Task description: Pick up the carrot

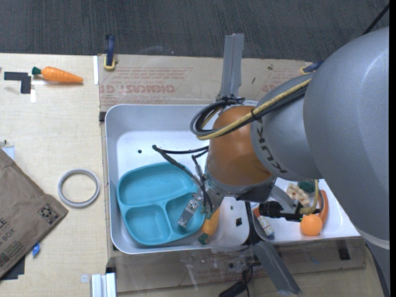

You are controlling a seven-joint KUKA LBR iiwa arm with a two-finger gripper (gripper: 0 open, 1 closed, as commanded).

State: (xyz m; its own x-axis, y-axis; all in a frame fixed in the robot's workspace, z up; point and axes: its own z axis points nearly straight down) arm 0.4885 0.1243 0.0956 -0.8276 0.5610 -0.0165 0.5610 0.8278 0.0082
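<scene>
An orange carrot point(210, 223) lies in the white bin point(130, 125), against the right rim of a blue divided tray point(148, 203), near the bin's front wall. My gripper point(198, 213) hangs right over that spot, its tip touching or just above the carrot's upper end. The arm's orange band and grey wrist hide most of the gripper from above. A second carrot point(58, 75) with a green top lies on the wooden bench at the far left, outside the bin.
A small orange ball-like object point(311, 225) and a pale toy point(301, 193) sit in the bin's right front corner. A grey ring point(78, 187) and a brown cardboard box point(21, 212) rest on the bench to the left. Black cables loop over the bin's middle.
</scene>
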